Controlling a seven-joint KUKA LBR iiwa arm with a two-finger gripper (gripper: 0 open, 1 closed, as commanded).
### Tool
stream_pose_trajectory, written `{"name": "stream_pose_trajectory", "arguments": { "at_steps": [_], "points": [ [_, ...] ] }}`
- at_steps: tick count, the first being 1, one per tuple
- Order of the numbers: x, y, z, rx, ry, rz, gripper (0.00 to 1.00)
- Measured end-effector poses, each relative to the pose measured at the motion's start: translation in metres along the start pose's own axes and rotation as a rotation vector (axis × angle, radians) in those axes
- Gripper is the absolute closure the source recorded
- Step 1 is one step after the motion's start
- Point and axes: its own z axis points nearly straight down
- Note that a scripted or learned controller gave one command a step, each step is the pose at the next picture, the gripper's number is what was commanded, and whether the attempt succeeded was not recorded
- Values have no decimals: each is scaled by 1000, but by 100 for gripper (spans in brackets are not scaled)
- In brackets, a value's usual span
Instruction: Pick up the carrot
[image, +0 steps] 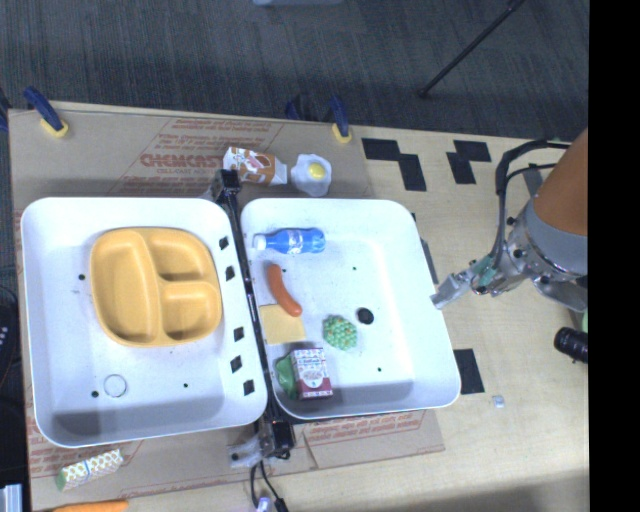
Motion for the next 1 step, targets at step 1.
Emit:
{"name": "stream_pose_trajectory", "arguments": {
  "at_steps": [1],
  "points": [
    [4, 1, 6, 0, 0, 152, 100]
  ]
}}
